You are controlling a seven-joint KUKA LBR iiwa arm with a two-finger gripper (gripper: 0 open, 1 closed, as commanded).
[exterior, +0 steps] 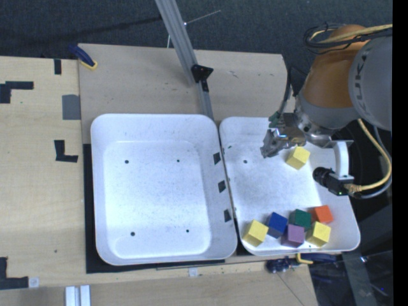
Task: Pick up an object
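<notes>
- I see the arm (pixel 347 75) reaching in from the right, its gripper (pixel 275 142) low over the far part of the right bin (pixel 255 190).
- I cannot tell how the gripper is set; it is dark and small from here.
- A yellow cube (pixel 297 157) lies tilted just right of the gripper, on the bin floor; I cannot tell whether they touch.
- Along the near edge of the right bin I see a cluster: a yellow block (pixel 256 233) on the left, then a blue block (pixel 277 224), a purple block (pixel 295 234), a green block (pixel 300 218), another yellow one (pixel 320 233) and an orange block (pixel 323 214) at the right.
- The left bin (pixel 156 190) sits beside it on the tabletop (pixel 140 81), their rims meeting.
</notes>
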